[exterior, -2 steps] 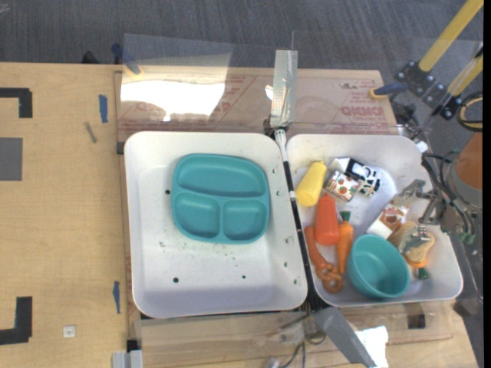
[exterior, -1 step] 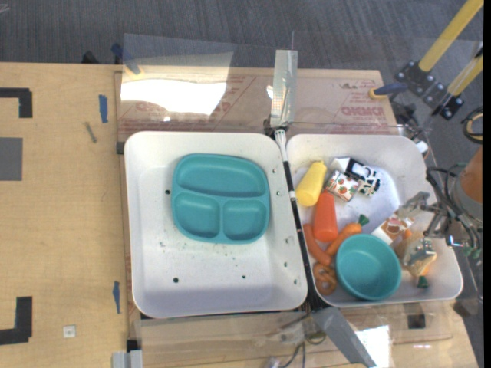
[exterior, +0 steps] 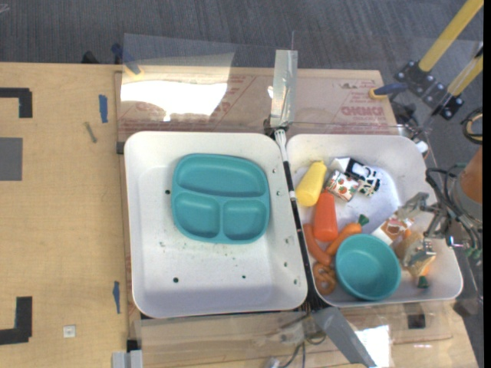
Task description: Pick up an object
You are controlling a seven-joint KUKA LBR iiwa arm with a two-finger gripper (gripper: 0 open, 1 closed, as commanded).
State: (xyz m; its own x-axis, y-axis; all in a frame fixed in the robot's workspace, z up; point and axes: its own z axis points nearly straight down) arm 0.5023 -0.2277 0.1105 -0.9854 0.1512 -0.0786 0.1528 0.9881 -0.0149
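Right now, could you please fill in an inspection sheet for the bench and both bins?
Surface: wooden bench bearing a left bin and a right bin, side by side.
Job's things: left bin holds a teal divided plate. Right bin holds a teal bowl, yellow piece, orange piece, black-and-white toy, and small mixed pieces by its right wall.
Clutter: blue tape bits on the bench; clear plastic sheet behind the bins.
Hand: at the right bin's right edge, among small pieces; hold not discernible.
Cables: dark cables at the right edge.
Surroundings: grey floor; yellow bars top right.
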